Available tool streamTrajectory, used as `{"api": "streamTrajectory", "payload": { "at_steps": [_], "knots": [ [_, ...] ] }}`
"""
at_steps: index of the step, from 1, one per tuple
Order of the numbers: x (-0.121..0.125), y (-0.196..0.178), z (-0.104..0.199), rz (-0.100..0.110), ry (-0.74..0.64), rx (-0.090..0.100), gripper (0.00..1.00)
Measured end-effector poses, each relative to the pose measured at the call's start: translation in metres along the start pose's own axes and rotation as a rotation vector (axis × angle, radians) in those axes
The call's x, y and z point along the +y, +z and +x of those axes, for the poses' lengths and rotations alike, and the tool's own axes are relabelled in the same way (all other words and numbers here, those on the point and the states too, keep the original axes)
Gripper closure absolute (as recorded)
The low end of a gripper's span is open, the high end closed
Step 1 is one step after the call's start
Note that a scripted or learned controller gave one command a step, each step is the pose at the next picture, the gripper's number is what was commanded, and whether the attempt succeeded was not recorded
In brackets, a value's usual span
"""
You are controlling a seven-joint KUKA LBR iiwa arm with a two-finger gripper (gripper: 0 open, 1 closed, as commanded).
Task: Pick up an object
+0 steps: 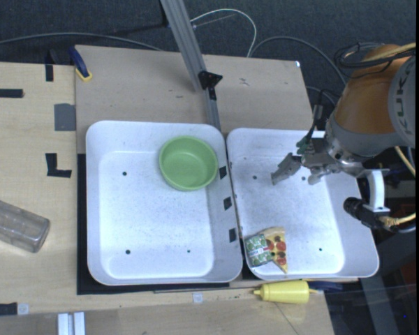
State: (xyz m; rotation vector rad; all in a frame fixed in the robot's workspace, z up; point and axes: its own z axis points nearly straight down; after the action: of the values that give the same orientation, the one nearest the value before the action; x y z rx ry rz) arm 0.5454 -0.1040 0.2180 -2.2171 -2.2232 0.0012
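Gripper [298, 172] over right bin [349, 257], fingers spread, holding nothing, crumpled green snack packet [266, 248] with red spots at near-left corner, green bowl [188, 162] in left bin [105, 250]

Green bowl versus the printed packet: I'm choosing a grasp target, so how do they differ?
The green bowl is round, plain and open-topped; the printed packet is flat, roughly square and multicoloured. The bowl sits in the left bin near its far edge; the packet lies in the right bin at its near left corner. Neither is touched by the gripper.
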Motion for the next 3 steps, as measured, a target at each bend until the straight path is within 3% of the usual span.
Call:
{"api": "streamTrajectory", "payload": {
  "at_steps": [1, 3],
  "knots": [
    [0.0, 0.0, 0.0, 0.0, 0.001, 0.0, 0.0],
    [-0.006, 0.092, -0.004, 0.006, 0.003, -0.001, 0.0]
  ]
}}
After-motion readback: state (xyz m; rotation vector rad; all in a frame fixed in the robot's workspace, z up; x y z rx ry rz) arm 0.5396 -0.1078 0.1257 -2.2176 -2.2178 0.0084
